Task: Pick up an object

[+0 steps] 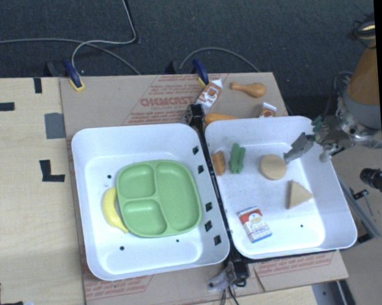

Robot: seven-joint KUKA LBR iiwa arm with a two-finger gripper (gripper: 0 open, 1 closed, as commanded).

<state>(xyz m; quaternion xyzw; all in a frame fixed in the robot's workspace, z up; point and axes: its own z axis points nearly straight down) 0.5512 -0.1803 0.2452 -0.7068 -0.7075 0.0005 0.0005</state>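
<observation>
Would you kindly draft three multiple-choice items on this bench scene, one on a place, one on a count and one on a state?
1. Where does the banana lie?
A. In the left bin, against the green plate's left edge
B. In the right bin, beside the small carton
C. On the cardboard behind the bins

2. How many compartments does the green divided plate have?
A. Two
B. Three
C. Five

3. How does the gripper stand to the round tan piece?
A. Lifting it clear of the bin
B. Right beside it, with nothing between its fingers
C. Far off, over the left bin

Answers: 1 A, the yellow curve hugs the plate in the left bin. 2 B, three hollows show. 3 B, the piece lies on the floor of the right bin, just left of the tip.
</observation>
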